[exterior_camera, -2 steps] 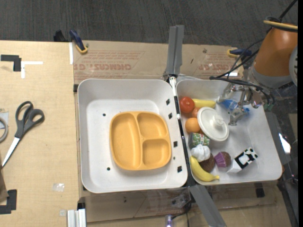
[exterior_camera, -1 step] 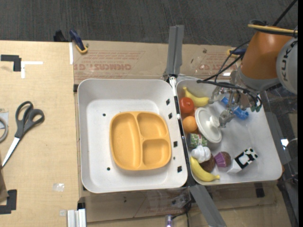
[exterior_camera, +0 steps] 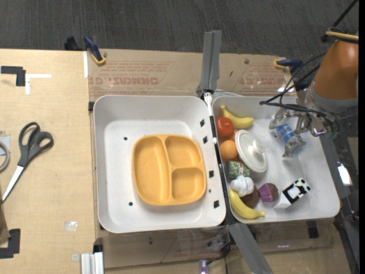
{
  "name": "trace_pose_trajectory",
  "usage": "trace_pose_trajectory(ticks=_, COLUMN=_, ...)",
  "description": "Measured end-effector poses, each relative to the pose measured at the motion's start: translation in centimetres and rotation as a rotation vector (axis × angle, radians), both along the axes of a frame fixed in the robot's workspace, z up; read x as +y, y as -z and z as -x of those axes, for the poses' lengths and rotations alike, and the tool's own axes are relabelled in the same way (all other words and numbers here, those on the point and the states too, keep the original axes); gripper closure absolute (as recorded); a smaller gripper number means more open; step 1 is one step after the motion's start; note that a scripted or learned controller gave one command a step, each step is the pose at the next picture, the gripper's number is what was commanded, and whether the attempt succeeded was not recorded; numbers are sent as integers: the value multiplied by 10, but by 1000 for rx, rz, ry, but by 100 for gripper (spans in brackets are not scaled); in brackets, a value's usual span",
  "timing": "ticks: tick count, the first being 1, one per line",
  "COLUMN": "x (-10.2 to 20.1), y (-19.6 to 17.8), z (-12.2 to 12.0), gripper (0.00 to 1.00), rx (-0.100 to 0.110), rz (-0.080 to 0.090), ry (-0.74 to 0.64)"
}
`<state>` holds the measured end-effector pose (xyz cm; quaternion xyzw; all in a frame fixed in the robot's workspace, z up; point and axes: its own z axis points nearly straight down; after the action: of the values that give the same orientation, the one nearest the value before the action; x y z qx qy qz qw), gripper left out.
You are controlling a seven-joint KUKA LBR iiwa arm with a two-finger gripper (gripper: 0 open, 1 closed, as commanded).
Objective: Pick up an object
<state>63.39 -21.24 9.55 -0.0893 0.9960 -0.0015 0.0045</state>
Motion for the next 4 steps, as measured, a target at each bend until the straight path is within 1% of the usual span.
trace_pose_trajectory(ticks=1, x=11, y=2, z=19, gripper=0, rx=5, rz=-3, ry=74)
trace_pose_trajectory(ticks=2, x=24, y=0, z=-27, gripper=0, rx=0, rz=-1, ry=30)
trace_pose_trajectory(ticks=3, x=-10, y=1, z=5, gripper=0, rx=2, rz=0, ry=-9)
trace_pose_trajectory(ticks=4, x=3, y=2, z=32, gripper=0, rx=5, rz=-3, ry=144)
